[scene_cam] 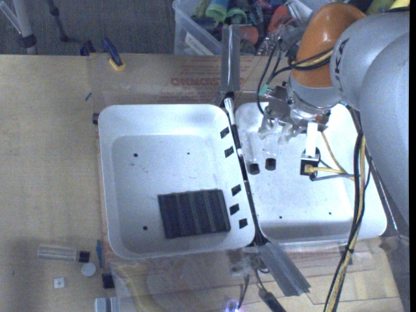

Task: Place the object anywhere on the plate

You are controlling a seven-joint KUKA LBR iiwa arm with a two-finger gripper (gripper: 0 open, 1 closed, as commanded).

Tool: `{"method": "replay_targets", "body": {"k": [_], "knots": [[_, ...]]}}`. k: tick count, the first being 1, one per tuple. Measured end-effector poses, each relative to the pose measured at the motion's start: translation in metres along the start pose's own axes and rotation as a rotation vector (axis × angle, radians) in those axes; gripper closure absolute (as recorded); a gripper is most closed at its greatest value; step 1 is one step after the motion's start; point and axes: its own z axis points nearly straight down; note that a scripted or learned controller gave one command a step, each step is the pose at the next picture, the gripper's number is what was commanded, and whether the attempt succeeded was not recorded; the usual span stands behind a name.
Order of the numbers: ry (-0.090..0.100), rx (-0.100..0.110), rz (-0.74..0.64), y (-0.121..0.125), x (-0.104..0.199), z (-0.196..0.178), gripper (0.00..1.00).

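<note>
A dark ribbed rectangular plate lies flat in the front part of the left white bin. My gripper hangs over the left side of the right white bin, close to the divider between the bins. Its two clear fingers end in dark tips that stand apart, and only the bin's white floor shows between them. The plate is to the gripper's left and nearer the front, across the divider.
A clear crate of colourful toys stands behind the bins. A metal bar rises at the back of the divider. Small parts lie on the bench at the front left, and a blue clip at the back left. Yellow cables hang over the right bin.
</note>
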Motion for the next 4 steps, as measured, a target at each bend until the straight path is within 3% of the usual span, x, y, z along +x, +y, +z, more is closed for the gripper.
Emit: {"method": "replay_targets", "body": {"k": [1, 2, 3, 4], "knots": [[-0.001, -0.004, -0.313, 0.002, 0.060, -0.164, 1.00], [0.000, -0.003, 0.098, 0.011, 0.059, -0.251, 1.00], [0.001, -0.003, 0.677, 0.025, 0.021, -0.251, 1.00], [0.002, -0.002, 1.032, -0.004, 0.046, -0.251, 1.00]]}}
